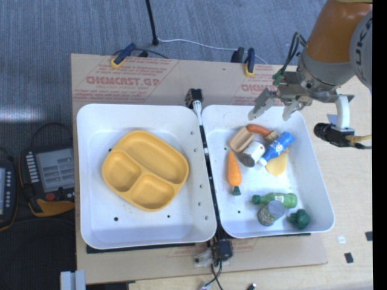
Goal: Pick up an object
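Observation:
My gripper (276, 109) hangs open over the far edge of the right bin (320, 180), with nothing between its fingers. Just below it lies a cluster of objects: a small red-orange sausage (259, 128), a tan block (240, 139), a grey-and-white cylinder (252, 154), a blue bottle (277, 146) and a yellow piece (276, 165). An orange carrot (233, 170) lies by the bin's left wall. At the near end sit a green bottle (277, 199), a tin can (269, 212) and a dark green broccoli piece (299, 219).
The left bin (91, 180) holds a yellow divided plate (145, 169). Both bins rest on a cardboard sheet (121, 80) held by clamps at its far edge. A controller box (48, 171) sits left of the bench.

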Robot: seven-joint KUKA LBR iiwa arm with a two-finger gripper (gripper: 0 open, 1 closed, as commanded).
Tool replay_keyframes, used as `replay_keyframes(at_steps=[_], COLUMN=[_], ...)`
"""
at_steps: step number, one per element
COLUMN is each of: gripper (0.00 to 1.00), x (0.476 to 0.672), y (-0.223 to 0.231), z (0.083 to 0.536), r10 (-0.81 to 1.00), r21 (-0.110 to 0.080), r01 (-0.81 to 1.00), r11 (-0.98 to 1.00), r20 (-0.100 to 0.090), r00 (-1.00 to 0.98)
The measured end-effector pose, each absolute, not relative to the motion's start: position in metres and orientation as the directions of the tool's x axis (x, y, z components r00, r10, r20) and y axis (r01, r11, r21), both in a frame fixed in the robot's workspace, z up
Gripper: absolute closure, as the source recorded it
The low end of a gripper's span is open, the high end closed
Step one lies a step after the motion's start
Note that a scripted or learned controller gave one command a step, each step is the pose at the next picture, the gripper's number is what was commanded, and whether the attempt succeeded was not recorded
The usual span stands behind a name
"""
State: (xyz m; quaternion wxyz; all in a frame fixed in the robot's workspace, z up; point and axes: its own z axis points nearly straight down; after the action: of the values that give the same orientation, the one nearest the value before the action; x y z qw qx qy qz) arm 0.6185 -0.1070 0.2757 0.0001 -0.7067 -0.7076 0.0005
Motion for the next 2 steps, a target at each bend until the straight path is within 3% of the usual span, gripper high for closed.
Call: replay_keyframes(at_steps=[1, 2], gripper=[0.00, 0.00], x=[0.6143, 0.6095], y=[-0.1036, -0.1045], z=[0.1467, 0.1393], r10=[1.000, 1.000], r21=[0.000, 0.010], r01=[1.000, 1.000], r11=[0.000, 0.001], r20=[-0.001, -0.004], r00=[0.000, -0.001])
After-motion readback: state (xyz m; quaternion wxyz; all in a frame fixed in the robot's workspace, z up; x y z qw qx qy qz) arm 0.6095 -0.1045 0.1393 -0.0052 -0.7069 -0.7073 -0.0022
